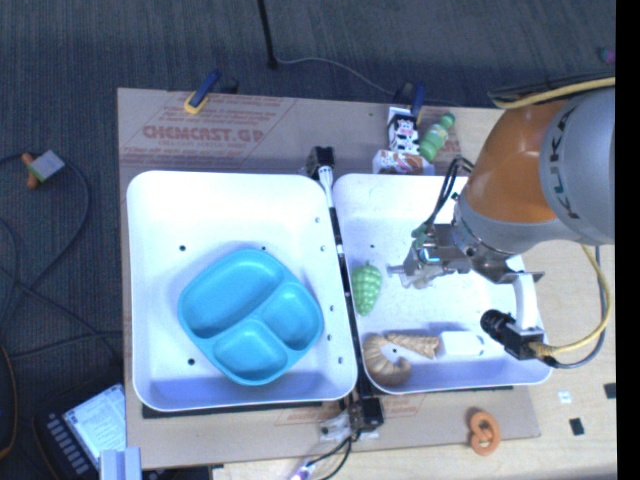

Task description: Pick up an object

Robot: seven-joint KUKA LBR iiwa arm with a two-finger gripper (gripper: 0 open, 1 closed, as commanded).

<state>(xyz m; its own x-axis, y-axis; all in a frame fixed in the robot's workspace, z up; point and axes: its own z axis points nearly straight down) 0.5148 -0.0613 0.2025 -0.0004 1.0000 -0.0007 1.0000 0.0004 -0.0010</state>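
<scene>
Well, the green knobbly toy (366, 286) lies against the right bin's (372, 200) left wall. It looks light and a bit bumpy, best pinched across its narrow middle. The arm (545, 173) leans in over that bin's centre, the gripper (418, 266) just beside the toy; whether it's closed I can't tell.

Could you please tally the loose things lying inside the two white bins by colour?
Blue: 1, the divided plate in the left bin
Green: 1, the knobbly item in the right bin
Tan: 2, the ice-cream cone and the round piece
Total: 4
</scene>
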